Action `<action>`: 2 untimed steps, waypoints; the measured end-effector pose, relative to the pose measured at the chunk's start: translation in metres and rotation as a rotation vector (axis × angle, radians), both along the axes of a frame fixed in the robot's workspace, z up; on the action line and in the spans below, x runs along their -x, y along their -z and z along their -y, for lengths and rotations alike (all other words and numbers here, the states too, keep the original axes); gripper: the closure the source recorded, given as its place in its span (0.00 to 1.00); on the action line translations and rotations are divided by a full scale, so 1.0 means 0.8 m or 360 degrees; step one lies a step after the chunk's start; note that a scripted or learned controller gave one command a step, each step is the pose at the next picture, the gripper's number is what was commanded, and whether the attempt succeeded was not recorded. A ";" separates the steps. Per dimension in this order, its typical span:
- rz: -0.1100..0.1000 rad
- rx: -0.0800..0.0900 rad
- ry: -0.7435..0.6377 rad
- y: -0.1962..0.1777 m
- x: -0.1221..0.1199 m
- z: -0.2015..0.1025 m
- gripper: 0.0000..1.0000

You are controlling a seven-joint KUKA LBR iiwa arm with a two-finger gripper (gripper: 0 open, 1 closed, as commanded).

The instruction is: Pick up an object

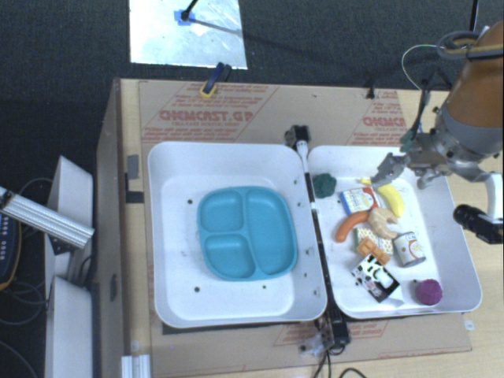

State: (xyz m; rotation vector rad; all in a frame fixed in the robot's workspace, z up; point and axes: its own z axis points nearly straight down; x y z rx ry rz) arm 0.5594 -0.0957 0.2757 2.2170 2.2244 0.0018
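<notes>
The right white bin holds a cluster of small toys: a yellow banana, an orange sausage shape, a red and white pack, a beige lump, a small can, a black and white figure, a purple ball and a dark green piece. My gripper hangs over the bin's far side, just above the banana. Its two grey fingers stand spread apart with nothing between them.
The left white bin holds a blue compartment plate. A ridge divides the two bins. A black knob on the arm juts over the right bin's edge. Cardboard lies under both bins.
</notes>
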 end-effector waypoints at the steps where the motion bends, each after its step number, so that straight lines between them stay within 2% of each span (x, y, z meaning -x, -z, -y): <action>1: -0.0005 0.0000 0.0004 0.137 0.011 0.025 0.00; 2: 0.0020 -0.0002 0.0001 0.224 0.005 0.000 0.00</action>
